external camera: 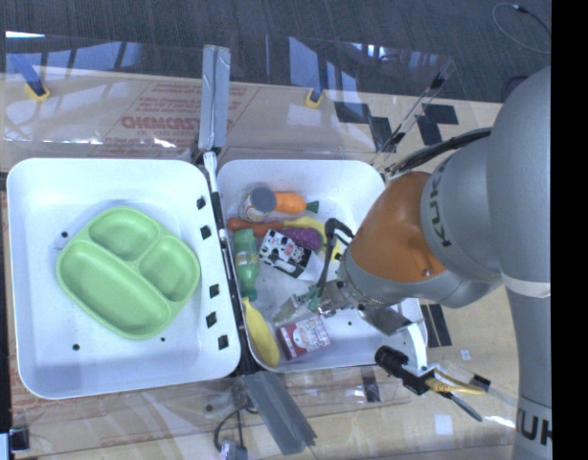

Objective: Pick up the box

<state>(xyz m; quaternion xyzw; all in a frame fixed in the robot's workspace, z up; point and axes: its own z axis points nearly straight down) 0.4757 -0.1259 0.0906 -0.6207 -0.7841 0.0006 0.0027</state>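
Observation:
A small box with a black-and-white pattern (283, 251) lies tilted in the middle of the right bin (366, 175). A second small box, red and white (305, 336), lies near that bin's front wall. My gripper (308, 305) hangs low in the right bin between the two boxes, just above the red and white one and just right of the patterned one. The orange band and grey wrist (399, 242) cover the bin's right half. I see nothing held.
The right bin also holds a small can (262, 200), a carrot (290, 202), a purple eggplant (305, 234), a green bottle (246, 259) and a banana (261, 335) by the left wall. A green divided plate (128, 270) sits in the left bin (45, 185).

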